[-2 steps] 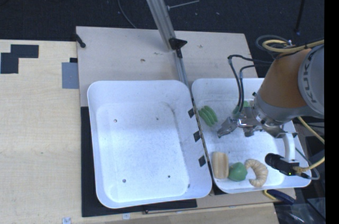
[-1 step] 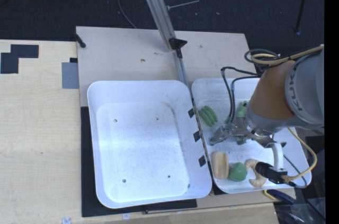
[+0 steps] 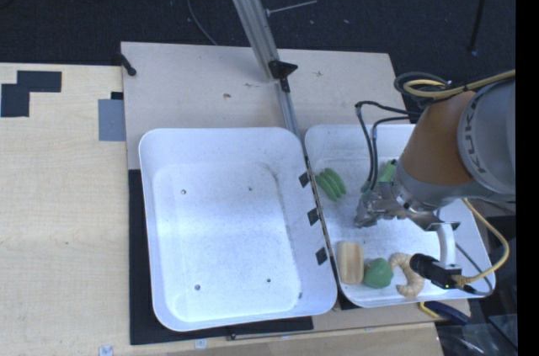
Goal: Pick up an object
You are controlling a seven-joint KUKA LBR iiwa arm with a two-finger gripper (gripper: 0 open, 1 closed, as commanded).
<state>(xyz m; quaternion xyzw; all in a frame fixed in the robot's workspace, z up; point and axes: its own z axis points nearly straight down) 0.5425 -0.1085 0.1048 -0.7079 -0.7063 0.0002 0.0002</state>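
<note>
White bin (image 3: pixel 324 146): we see the hand (image 3: pixel 367 215) low inside, can't tell its state.
Risk: closing on bare floor, green piece (image 3: pixel 330 183) sits beside it.

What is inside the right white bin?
Right white bin: a ridged green object, a tan block, a green lump, a beige curved piece. The arm covers its far part.

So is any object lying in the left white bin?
No, the left white bin shows bare floor, while the ridged green object lies in the right white bin.
</note>
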